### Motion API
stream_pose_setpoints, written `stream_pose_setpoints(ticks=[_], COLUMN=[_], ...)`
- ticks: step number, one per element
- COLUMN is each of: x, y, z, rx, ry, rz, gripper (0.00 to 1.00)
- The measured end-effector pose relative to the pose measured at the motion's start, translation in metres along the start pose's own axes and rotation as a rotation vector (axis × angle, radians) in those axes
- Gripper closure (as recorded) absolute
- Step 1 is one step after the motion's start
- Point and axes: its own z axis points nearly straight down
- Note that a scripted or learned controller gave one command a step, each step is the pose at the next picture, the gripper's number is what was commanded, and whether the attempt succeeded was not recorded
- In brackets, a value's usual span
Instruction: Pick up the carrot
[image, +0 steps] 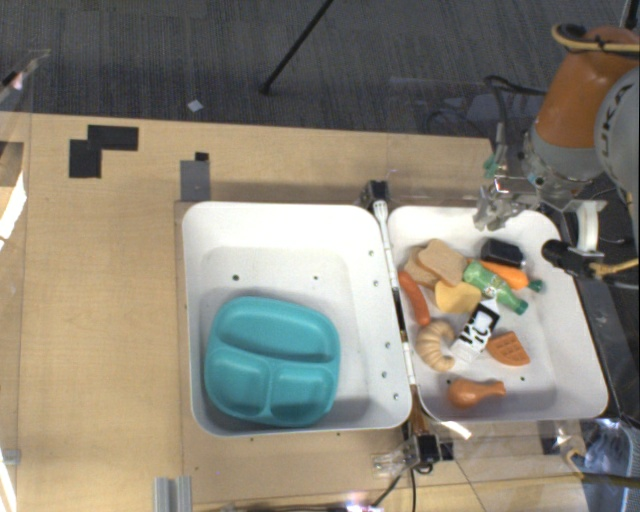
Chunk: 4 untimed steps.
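Item one: I am seeing the gripper (497, 203) hanging over the right bin (590, 360) at the 1 o'clock rim; I cannot tell how the jaws are standing, and nothing is showing between them.

Item two: the carrot (505, 275) is lying in that bin at 1 o'clock from its middle, orange with a green end, just below a small black block (501, 250) and apart from the gripper.

Item three: I am counting beside it bread slices (442, 263), a yellow wedge (458, 296), a green bottle (496, 282), a sausage (414, 297) along the 9 o'clock wall, a croissant (435, 345), a black-and-white carton (477, 330), an orange pastry (508, 350) and a drumstick (475, 391) at 6 o'clock.

Item four: the left bin (275, 225) is holding a teal divided tray (272, 358) toward 7 o'clock.
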Motion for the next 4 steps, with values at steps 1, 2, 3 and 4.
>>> stream_pose_setpoints(ticks=[1, 2, 3, 4], x=[-0.062, -0.082, -0.080, -0.086], y=[-0.051, -0.044, -0.040, -0.084], z=[0.072, 0.098, 0.084, 0.092], rx=[0.008, -0.028, -0.038, -0.063], ry=[-0.003, -0.004, -0.006, -0.027], rz=[-0.079, 0.014, 0.005, -0.149], gripper=[0.00, 0.00, 1.00, 1.00])
